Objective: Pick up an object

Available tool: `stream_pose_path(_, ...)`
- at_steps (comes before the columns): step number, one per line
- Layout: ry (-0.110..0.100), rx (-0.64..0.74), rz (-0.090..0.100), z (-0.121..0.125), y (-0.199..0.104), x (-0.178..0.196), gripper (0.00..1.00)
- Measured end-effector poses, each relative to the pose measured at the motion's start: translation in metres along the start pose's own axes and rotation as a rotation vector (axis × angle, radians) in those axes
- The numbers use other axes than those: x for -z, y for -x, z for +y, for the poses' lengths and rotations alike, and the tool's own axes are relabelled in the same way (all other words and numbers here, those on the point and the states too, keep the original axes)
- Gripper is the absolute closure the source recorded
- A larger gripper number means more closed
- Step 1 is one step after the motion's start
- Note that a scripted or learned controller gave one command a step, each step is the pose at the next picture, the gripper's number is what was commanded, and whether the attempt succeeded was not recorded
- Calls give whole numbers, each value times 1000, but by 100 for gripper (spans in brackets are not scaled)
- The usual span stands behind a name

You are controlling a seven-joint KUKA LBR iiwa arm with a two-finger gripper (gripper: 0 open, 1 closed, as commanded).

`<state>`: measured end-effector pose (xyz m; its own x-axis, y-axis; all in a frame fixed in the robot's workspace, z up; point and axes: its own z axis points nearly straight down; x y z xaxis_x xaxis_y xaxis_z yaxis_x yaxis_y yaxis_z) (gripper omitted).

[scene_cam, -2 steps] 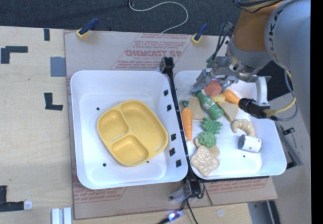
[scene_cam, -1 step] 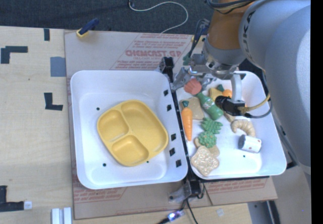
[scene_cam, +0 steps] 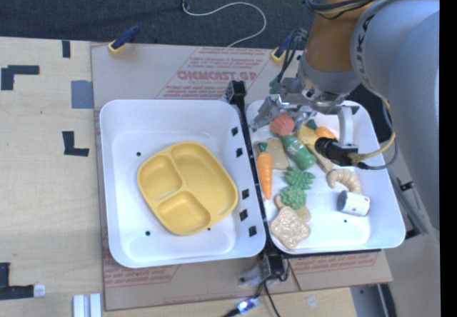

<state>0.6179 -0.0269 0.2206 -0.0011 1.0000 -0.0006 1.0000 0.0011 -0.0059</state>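
My gripper [scene_cam: 282, 110] hovers at the right bin's [scene_cam: 382, 237] upper left, over a red toy [scene_cam: 283, 123]; spread or pinched, I cannot tell. It looks light, hard, slippery (grip its middle).

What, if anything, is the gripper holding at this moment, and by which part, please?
It cannot be told: the gripper sits low over the red toy in the right bin, but no hold is visible.
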Motion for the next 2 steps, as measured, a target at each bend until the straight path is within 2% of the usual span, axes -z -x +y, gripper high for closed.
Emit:
stream_pose_path(1,0,0,-1,7,4,-4,100)
stream_pose_path(2,-1,0,-1,7,-4,-9,100)
